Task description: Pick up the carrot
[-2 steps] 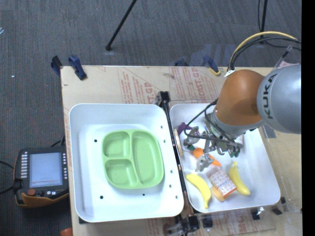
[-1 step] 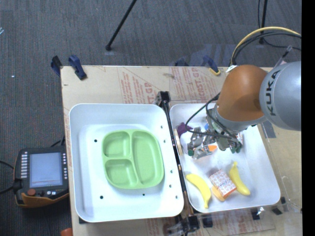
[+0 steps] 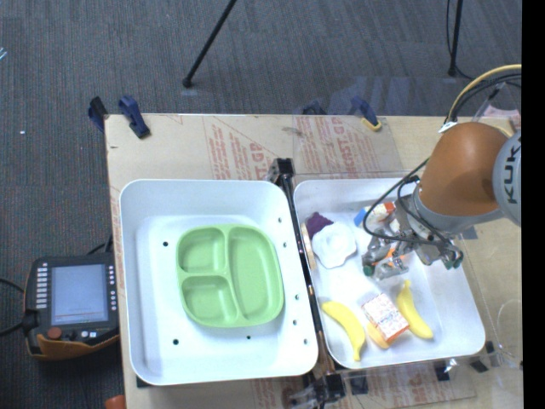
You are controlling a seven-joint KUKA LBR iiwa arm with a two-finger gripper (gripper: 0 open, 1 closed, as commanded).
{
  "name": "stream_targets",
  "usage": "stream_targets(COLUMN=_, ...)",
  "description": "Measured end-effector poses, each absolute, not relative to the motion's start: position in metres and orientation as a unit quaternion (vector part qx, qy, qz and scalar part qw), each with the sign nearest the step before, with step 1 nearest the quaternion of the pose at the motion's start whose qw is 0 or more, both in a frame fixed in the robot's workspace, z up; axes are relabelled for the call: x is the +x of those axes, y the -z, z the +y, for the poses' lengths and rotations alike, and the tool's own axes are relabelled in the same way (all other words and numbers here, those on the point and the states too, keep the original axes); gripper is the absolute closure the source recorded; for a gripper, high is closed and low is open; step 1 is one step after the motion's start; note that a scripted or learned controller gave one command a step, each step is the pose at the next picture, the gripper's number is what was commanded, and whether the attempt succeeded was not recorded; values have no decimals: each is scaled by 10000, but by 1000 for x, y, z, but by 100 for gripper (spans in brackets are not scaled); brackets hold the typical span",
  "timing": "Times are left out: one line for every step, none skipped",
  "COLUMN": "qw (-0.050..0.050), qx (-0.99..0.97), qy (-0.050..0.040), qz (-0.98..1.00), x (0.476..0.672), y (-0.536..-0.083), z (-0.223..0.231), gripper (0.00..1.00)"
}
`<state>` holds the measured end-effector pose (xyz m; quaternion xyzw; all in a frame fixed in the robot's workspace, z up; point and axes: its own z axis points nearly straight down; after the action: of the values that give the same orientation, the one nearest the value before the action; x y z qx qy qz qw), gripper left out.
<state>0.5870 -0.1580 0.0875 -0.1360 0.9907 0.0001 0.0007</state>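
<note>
The carrot (image 3: 380, 337) lies wedged between two bananas (image 3: 347, 328), under a small box (image 3: 384, 313), leaving little open approach.

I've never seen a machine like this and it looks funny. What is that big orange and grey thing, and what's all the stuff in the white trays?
That is a robot arm. A camera above the bench looks down on it, and the arm reaches in from the right. At its tip is a gripper, a hand with two fingers, hanging low over the right bin. I cannot tell whether it holds anything. In that bin lie two bananas, a small orange-and-white box with something orange poking out beside it, perhaps the carrot it should pick up, a white lump and a purple thing. The left bin holds a green divided plate.
</note>
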Motion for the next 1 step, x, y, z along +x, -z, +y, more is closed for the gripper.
stream_targets(qw=31, qx=-448, qy=-2, qz=9990, x=555, y=-159, z=-159, gripper=100)
